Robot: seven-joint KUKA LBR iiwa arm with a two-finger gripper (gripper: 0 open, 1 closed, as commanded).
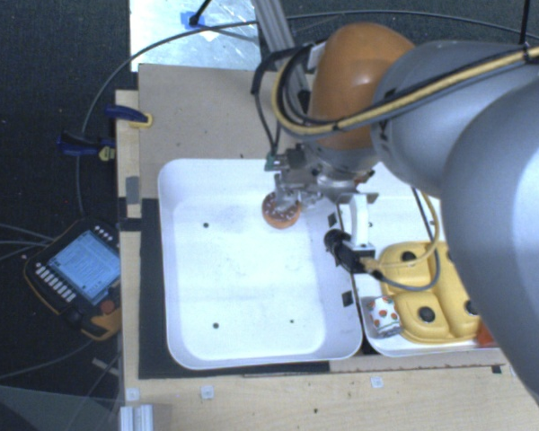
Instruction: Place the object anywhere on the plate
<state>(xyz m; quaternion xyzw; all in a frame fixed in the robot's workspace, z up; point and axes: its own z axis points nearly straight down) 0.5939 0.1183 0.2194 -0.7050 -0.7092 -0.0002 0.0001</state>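
Hand (286, 194) right on top of small round brown object (280, 213) in left white bin (242, 348), grip maybe closed, cannot tell.

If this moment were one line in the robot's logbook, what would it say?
gripper: over left bin, upper edge | small round brown object: just below it, grasp unclear | yellow item: right bin

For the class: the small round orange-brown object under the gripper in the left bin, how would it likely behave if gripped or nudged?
The small round object looks compact, so probably stiff and light. Its rounded outline suggests it might roll or slide on the smooth left bin if nudged. The gripper partly covers it, so its texture is unclear.
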